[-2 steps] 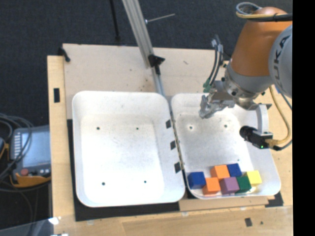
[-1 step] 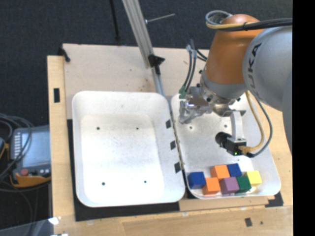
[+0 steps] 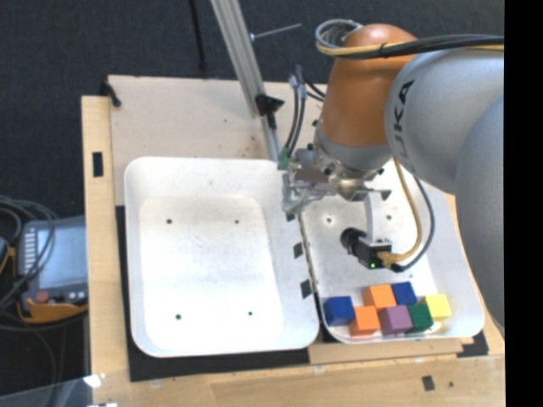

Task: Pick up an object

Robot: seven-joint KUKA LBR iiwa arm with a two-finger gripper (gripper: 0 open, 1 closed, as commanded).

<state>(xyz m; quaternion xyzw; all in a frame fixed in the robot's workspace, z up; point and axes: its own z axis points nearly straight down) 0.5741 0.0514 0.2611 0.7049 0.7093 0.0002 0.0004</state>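
Blocks lie clustered at the near edge of the right bin [image 3: 386, 219]: blue block [image 3: 338, 309], two orange blocks [image 3: 366, 319], purple block [image 3: 395, 318], green block [image 3: 420, 315], yellow block [image 3: 438, 305]. Left bin [image 3: 153, 185] bears only specks. Farther back, the gripper [image 3: 310, 185] hangs over the ridge between the bins, well apart from the blocks; its opening cannot be told. Judged step: approach, nothing grasped. Next move calls for travel toward the cluster and descent onto one block

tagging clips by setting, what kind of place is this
Most likely a robotics lab test bench: a KUKA arm over two white bins, small coloured blocks as pick targets, and cabling with a control pendant on the dark carpet.
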